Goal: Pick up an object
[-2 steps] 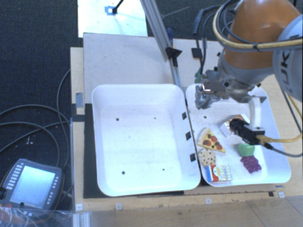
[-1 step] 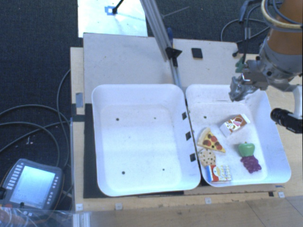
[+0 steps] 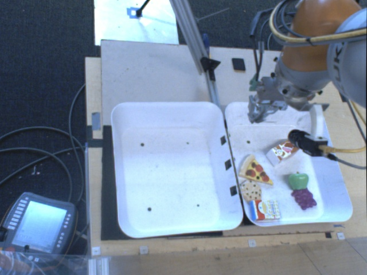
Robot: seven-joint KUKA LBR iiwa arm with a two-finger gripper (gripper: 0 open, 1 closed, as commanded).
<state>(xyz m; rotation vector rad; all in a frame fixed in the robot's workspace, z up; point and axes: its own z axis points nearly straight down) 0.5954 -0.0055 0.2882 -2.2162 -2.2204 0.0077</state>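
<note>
The gripper (image 3: 259,112) is poised over the right bin's (image 3: 344,202) far end. Nothing is held; whether it is open cannot be told. The toys are clustered nearer, the pizza slice (image 3: 256,171) closest.

left bin (image 3: 172,171) bare, toys (image 3: 275,182) crowd right bin (image 3: 344,205) — front

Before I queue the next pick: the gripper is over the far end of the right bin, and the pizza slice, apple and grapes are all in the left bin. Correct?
Not quite. The camera view shows the pizza slice, apple and grapes in the right bin, not the left. The gripper is over that bin's far end.
</note>
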